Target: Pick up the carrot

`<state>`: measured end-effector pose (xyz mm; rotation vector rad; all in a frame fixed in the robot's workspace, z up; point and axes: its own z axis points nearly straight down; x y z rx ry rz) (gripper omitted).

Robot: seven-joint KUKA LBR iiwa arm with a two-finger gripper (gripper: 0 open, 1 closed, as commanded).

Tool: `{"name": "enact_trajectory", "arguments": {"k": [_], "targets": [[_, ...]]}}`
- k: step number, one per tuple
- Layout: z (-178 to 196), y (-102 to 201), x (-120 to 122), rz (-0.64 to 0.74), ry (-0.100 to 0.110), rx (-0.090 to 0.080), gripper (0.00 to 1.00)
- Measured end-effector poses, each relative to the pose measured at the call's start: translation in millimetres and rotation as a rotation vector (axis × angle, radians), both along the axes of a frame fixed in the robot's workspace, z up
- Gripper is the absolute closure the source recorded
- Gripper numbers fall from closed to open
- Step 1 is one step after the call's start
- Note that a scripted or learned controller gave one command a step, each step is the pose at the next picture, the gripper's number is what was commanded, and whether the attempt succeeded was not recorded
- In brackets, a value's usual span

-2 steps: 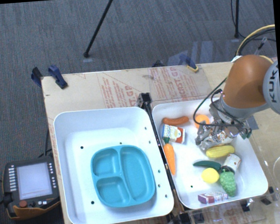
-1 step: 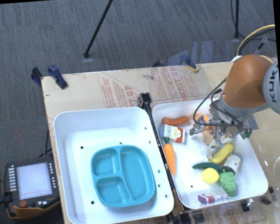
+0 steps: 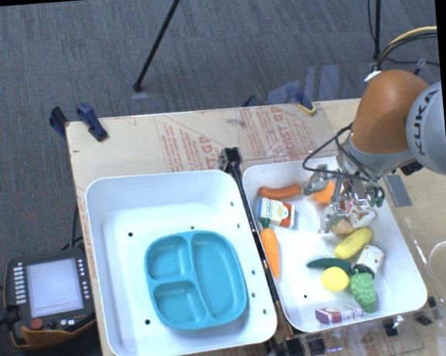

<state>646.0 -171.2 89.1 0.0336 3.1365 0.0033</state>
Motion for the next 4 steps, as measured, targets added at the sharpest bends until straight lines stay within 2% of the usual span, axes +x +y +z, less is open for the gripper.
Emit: {"name": "enact_trajectory", "arguments": {"k": [1, 2, 3, 4], "targets": [[12, 1, 2, 0.003, -0.007, 0.001, 1.0], [-1, -40, -27, 0.346, 0.0, -0.001, 1.0], [-1, -37, -80, 0.548, 0.002, -0.001, 1.0], [-1, -36, -80, 0.549, 0.0, 0.0, 0.0]]}}
